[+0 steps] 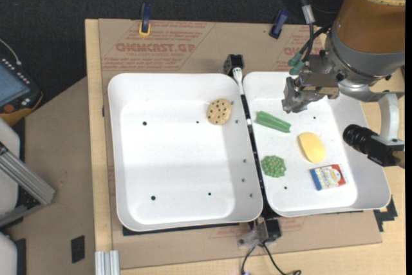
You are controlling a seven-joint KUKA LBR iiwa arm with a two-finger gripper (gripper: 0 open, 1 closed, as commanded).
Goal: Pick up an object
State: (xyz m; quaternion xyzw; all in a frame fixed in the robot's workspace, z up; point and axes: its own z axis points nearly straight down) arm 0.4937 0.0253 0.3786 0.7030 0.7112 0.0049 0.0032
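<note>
The gripper is hanging over the upper part of the right bin, close to the divider, with nothing showing between its fingers; whether they are set wide or narrow I cannot tell, since the dark fingertips are blurring together from this angle. Judging by position, the approach step is in hand: the arm is hovering above the bin floor, not yet gripping anything. The nearest candidate is the green bean pod, lying flat just below and to the left of the gripper tip, near but apart from it. Its long axis is running from upper left to lower right at a shallow slant, the thicker end pointing toward the divider. The next move is probably calling for a short shift toward the pod, the fingers turned to straddle its narrow width across that axis, then a descent. Further down the same bin are lying a yellow lemon-like piece, a green broccoli-like clump and a small blue and red carton. A cookie is sitting in the left bin.
</note>
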